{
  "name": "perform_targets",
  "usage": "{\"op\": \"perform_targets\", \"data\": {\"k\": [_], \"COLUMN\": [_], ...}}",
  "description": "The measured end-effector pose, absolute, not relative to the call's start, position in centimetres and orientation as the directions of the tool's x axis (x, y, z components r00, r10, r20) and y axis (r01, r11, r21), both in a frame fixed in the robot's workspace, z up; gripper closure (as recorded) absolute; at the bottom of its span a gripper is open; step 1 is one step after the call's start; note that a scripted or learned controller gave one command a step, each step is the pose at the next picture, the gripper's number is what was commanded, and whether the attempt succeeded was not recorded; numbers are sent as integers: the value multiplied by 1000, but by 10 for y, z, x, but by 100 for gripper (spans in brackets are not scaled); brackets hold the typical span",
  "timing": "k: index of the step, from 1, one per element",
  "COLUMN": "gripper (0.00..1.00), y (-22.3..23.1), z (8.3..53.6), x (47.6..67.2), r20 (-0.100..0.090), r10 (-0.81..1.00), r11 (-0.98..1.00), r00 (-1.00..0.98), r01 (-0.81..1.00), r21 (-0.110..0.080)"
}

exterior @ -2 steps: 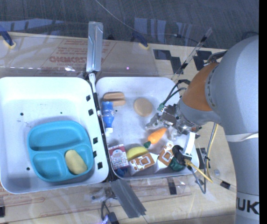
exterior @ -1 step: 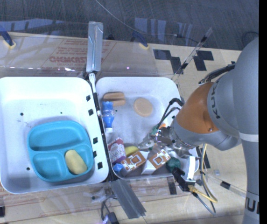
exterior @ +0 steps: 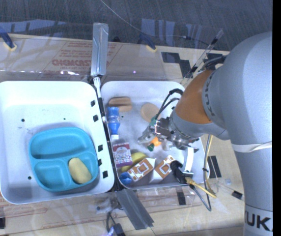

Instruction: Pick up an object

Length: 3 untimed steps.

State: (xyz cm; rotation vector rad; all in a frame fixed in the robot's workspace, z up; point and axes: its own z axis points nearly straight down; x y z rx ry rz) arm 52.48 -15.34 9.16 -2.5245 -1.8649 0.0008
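Note:
My gripper point(exterior: 149, 134) is low in the middle of the right bin point(exterior: 135, 90), with the arm reaching in from the right. A small orange and green object point(exterior: 153, 143) lies right at the gripper's tip; whether it is held is hidden. Around it lie a tan round piece point(exterior: 149, 111), a brown bun point(exterior: 120, 103), a blue bottle point(exterior: 113, 120), a red and white packet point(exterior: 122, 154), a yellow banana point(exterior: 137, 157) and two brown and white boxes point(exterior: 141, 170).
The left bin point(exterior: 13, 97) holds a blue divided tray point(exterior: 57, 154) with a yellow potato-shaped item point(exterior: 80, 170) in its lower right compartment. A metal divider post point(exterior: 99, 48) stands between the bins at the back.

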Motion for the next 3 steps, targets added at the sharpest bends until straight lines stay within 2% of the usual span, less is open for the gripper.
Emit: {"op": "perform_targets", "data": {"k": [1, 2, 3], "gripper": [100, 100, 100], "y": [-154, -188, -174], "z": [101, 125, 188], "x": [525, 535, 589], "r20": [1, 1, 1], "r10": [957, 970, 995], "r11": [-291, -243, -99], "r00": [291, 243, 99], "r01": [957, 970, 995], "r21": [-5, -2, 2]}}
